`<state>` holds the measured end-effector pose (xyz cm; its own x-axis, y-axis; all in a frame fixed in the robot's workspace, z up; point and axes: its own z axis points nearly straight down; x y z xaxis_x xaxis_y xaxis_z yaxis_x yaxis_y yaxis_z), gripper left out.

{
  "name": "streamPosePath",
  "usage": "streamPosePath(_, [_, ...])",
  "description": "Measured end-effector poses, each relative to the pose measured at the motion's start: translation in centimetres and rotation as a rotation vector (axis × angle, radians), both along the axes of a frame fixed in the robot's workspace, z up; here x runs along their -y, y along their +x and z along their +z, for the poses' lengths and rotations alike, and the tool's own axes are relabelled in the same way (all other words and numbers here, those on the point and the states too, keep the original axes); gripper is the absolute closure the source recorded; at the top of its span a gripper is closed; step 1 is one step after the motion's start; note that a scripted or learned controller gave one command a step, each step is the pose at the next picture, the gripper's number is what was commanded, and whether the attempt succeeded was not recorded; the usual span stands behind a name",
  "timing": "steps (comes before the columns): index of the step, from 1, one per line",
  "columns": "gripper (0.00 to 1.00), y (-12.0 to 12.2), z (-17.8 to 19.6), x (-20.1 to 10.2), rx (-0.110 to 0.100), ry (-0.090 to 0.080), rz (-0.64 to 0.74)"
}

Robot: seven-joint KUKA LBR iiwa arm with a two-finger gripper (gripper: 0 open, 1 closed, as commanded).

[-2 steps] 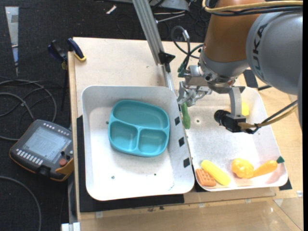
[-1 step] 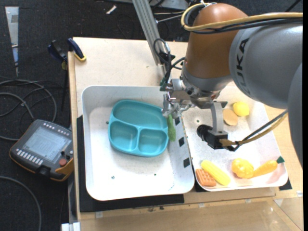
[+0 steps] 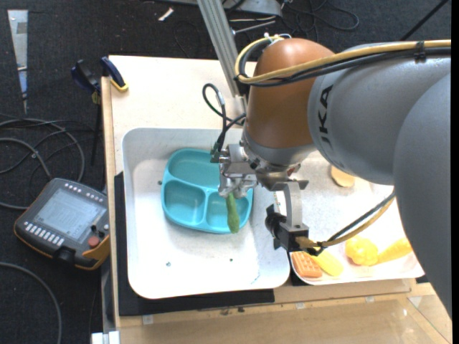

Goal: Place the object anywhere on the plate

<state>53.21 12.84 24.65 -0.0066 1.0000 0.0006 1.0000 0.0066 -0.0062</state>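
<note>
Here a long green thing (image 3: pixel 233 213) hangs from the gripper (image 3: pixel 231 190). The fingers are closed tight on its top end. It hangs straight down over the right side of the blue plate (image 3: pixel 188 199), and its low end is at the plate's right rim. The plate has three parts, and I see nothing lying in them. It sits in the left white bin (image 3: pixel 143 264). There are two white bins. The right bin (image 3: pixel 373 271) holds about five toy foods: a waffle (image 3: pixel 307 266), three yellow pieces (image 3: pixel 362 251) and a pale piece (image 3: pixel 343 178). The bins rest on a light bench (image 3: pixel 165 84). The floor around is dark, with cables and one grey control pad (image 3: pixel 63 221).
</note>
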Motion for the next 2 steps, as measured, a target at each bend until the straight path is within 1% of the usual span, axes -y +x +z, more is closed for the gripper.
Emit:
streamPosePath(1, [1.00,-2.77,-0.41,-5.15,0.002,0.001,0.002])
streamPosePath(2, [0.00,-2.60,-0.37,-4.75,0.005,-0.001,-0.007])
